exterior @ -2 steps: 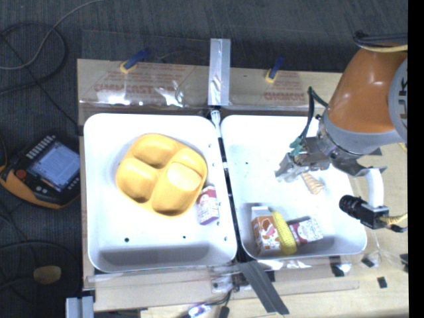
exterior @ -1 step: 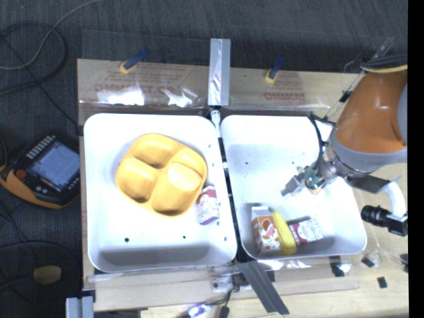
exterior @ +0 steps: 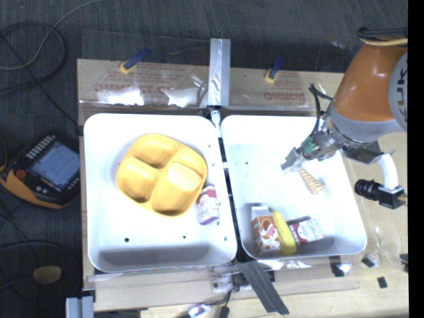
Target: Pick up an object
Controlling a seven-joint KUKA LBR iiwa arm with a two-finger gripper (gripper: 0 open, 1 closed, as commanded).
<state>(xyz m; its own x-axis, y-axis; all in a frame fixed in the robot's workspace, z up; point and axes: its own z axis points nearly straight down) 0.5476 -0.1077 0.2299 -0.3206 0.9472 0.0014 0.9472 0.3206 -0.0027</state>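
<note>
Two white bins (exterior: 99, 177) are seen on the surface. In the left one lie one lumpy yellow object (exterior: 161, 173) and one small carton (exterior: 208, 205); in the right one, two cartons (exterior: 265, 231), one corn cob (exterior: 283, 232) and one ribbed cone (exterior: 311, 179). The gripper (exterior: 296, 156) is held above the cone; its fingers' spread cannot be told.

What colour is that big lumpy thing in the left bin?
Yellow, paler on top; the lumpy thing shows best in the camera view.
</note>
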